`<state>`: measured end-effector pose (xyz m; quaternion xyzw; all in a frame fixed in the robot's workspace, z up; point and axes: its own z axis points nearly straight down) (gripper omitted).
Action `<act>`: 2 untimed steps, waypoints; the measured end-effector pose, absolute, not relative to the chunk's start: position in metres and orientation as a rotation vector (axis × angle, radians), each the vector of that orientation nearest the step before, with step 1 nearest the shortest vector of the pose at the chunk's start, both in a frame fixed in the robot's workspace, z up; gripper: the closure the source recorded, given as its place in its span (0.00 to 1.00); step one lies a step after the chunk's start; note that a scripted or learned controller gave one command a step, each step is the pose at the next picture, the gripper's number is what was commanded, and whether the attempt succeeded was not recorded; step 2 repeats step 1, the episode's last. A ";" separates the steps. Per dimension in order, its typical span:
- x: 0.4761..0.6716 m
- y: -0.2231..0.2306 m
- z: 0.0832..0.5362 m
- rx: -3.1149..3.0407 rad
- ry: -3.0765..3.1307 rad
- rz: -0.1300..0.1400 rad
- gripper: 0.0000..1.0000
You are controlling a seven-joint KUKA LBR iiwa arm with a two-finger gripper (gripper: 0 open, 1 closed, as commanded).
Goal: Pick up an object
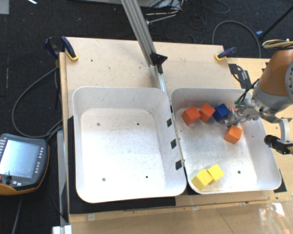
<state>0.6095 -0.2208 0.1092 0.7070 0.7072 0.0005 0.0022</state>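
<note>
Plainly, the gripper (pixel 233 122) hung low at the right bin's (pixel 263 179) two o'clock, directly over an orange cube (pixel 233 134); whether it gripped I couldn't tell. The blue cube (pixel 221 111) crowded close, so a lift risked snagging it.

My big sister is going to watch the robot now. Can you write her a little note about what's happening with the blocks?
End effector: low over the right bin, right above an orange block; whether it grips the block is unclear.
Other things: two orange blocks and a blue block near the bin's far wall; two yellow blocks together near its front.
Done: nothing visibly lifted yet.
Left: pick one block up.
</note>
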 end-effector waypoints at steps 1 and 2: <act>0.609 -0.221 0.109 2.218 2.219 0.000 0.00; 0.609 -0.221 0.109 2.218 2.219 0.000 0.00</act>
